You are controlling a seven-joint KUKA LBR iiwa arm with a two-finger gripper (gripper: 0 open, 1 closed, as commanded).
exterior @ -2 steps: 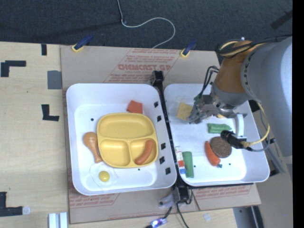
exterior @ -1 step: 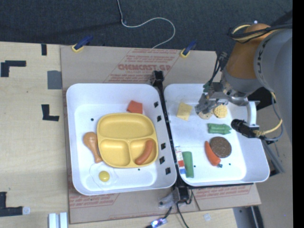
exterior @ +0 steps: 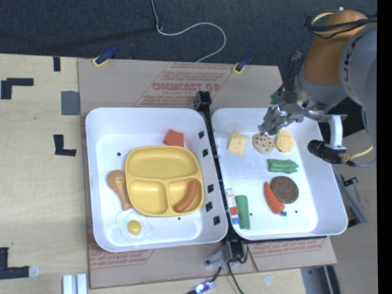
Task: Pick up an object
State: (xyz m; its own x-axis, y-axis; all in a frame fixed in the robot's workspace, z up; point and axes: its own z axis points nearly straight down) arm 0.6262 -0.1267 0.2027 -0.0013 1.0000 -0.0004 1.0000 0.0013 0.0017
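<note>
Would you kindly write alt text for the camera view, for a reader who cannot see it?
A grey robot arm reaches in from the right, its gripper low over a round cookie in the right bin, among a cheese wedge, corn, and a carrot. The left bin holds a yellow divided tray with a sausage.

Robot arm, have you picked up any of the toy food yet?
Not yet. Nothing looks lifted: every toy lies in a bin. The end effector hangs low over the right white bin, just above the round tan speckled cookie beside the yellow corn piece. It seems to be going for the cookie. Closing on it and lifting are left.
</note>
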